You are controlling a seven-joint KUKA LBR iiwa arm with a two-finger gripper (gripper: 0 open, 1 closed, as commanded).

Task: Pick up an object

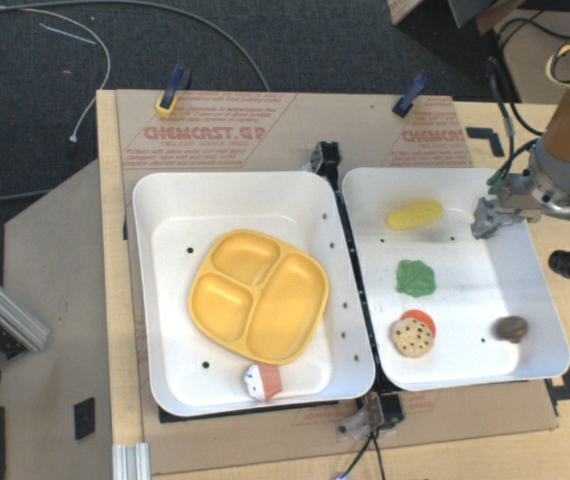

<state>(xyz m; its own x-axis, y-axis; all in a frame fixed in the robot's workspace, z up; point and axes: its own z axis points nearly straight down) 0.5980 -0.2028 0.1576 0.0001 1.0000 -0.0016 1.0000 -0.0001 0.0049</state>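
The right bin [525, 268] holds a yellow oblong piece [414, 215] at its back, a green lump [415, 278] in the middle, a round cookie-like piece with a red edge [413, 334] in front, and a small brown lump [510, 329] at the front right. My gripper [489, 218] hangs over the back right part of this bin, to the right of the yellow piece and apart from it. Nothing shows between its fingers.
The left bin [155, 268] carries a yellow divided plate [258, 294] and a small white and orange item [261, 381] near its front wall. Blue clamps [172, 89] [410, 95] hold the cardboard sheet at the back. A black divider runs between the bins.
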